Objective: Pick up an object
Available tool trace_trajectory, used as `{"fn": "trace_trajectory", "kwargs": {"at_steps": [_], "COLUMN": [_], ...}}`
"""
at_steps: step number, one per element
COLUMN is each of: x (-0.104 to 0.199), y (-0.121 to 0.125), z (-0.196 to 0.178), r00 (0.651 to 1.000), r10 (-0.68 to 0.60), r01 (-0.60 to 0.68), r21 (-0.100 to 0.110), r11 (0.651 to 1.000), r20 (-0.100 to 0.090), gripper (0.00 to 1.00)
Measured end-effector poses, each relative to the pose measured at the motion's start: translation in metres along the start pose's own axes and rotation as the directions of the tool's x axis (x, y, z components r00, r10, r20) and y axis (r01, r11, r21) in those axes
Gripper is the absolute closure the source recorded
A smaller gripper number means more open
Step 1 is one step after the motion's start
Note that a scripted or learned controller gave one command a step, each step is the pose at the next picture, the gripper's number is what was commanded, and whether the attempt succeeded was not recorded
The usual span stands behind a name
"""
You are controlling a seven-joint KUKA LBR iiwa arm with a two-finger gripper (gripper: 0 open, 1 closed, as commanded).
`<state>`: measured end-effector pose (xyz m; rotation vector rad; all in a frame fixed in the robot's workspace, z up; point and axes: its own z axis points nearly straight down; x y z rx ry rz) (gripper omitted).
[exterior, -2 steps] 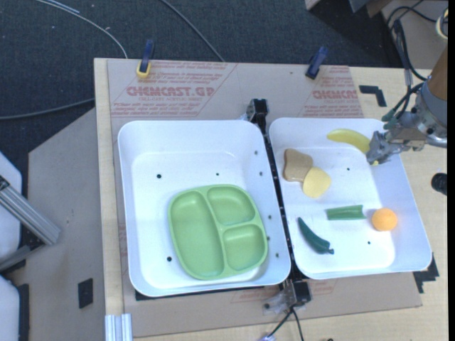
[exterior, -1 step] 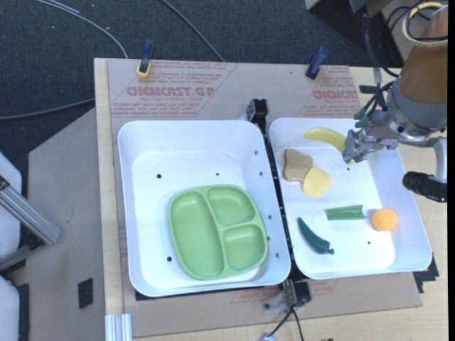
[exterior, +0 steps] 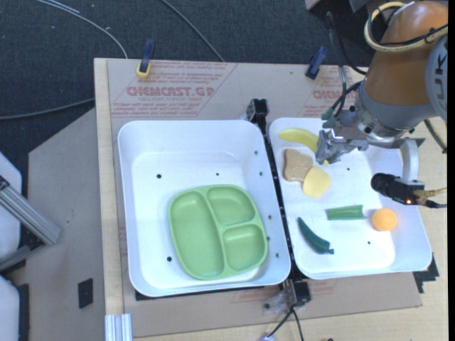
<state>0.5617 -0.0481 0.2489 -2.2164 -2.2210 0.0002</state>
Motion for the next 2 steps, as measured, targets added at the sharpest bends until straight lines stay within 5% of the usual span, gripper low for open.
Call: {"fn": "trace_trajectory", "kwargs": {"at_steps": [2], "x": [0.093], "y": [-0.015], "z": [0.027], "r00": [1.000], "r10": [-0.004], "r01": [0.004], "r21": [0.002], "r11": [1.000], "r20": [0.001], "gripper": [1.00]}}
